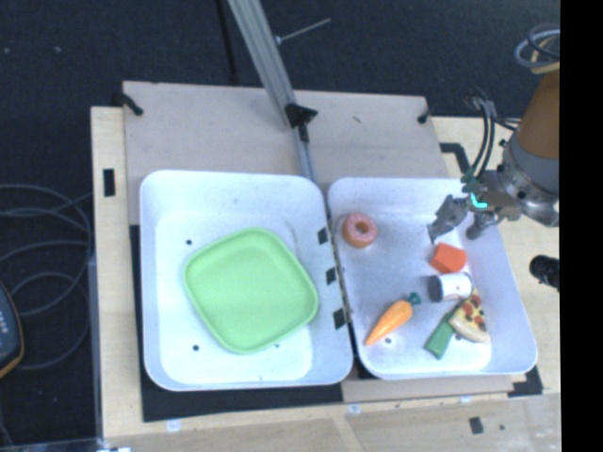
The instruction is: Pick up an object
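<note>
1. Jaws spread wide, holding nothing, up over the right bin (490, 351), just above the orange block (448, 256).
2. Arm (539, 130) cut off at the right edge.
3. Small toy (449, 286) under the block hard to make out.

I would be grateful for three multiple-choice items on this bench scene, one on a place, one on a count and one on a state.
1. Where does the green plate lie?
A. left bin
B. right bin
C. on the bench outside both bins

2. How many carrots are in the right bin?
A. none
B. one
C. three

3. How does the tool stand?
A. open above the right bin, holding nothing
B. shut on the donut
C. resting on the green plate

Key: 1 A, the plate sits on the left bin's floor. 2 B, a single carrot lies there. 3 A, its fingers are spread above the orange block.
</note>
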You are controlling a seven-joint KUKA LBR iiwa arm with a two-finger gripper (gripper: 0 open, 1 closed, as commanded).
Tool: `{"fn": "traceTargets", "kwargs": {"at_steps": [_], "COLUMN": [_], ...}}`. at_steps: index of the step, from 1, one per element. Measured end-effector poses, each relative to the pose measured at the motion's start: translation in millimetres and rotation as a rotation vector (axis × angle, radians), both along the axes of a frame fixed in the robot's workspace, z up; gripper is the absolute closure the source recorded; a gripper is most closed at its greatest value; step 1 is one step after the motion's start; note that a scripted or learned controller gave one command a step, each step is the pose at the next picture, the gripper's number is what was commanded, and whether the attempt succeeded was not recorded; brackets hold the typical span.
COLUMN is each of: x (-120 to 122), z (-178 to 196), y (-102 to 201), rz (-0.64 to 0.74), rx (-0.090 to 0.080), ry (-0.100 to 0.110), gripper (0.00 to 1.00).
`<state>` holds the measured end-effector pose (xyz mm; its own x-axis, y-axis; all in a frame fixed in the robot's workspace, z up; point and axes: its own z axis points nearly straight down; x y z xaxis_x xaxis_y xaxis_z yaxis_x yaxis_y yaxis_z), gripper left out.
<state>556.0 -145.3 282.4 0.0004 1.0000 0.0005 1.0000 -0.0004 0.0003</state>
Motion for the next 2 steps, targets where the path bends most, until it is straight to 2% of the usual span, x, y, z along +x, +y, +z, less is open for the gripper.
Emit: {"fn": "traceTargets", "kwargs": {"at_steps": [1,2], "x": [0,-7], "z": [0,-46], "y": [0,4], "rz": [0.000,0.000], "rx": [0.000,-0.001], "ry": [0.000,0.003], "gripper": [0.00,0.00]}}
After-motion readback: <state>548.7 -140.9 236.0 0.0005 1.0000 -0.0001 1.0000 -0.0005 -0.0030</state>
